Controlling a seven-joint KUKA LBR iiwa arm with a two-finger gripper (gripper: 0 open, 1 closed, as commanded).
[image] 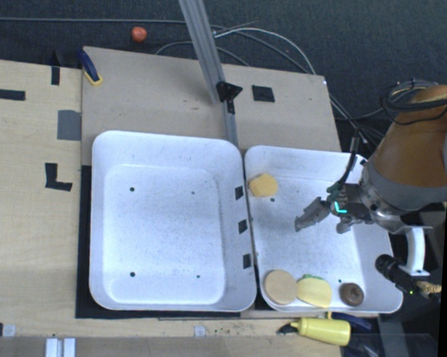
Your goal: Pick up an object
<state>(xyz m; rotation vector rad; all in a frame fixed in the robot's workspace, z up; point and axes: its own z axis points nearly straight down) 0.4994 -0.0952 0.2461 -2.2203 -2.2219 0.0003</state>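
Two shallow white bins sit side by side on the tabletop, and we see the left bin point(163, 219) with nothing lying on its speckled floor, while the right bin point(320, 219) holds all the small things. Near that bin's far left corner, just beside the wall it shares with its neighbour, lies a pale yellow chunk point(263, 186). Along its near edge three more pieces sit in a row: a tan round disc point(280, 286) by the near left corner, a yellow lump with a green rim point(315, 290) touching it, and a small dark brown round piece point(351, 294) a little apart toward the near right corner. The grey arm with its orange band point(418, 145) reaches in over the right bin's right edge, and the claw point(312, 217) hangs above the middle of that bin's floor, pointing toward the shared wall. We see nothing between its fingers, and we cannot tell how far apart they stand. The claw is well apart from the yellow chunk and from the row at the near edge. Outside the bins, a yellow-handled tool point(321, 329) lies on the tabletop just beyond the right bin's near edge, and a small red ball point(139, 33) rests on the dark floor past the tabletop's far edge.
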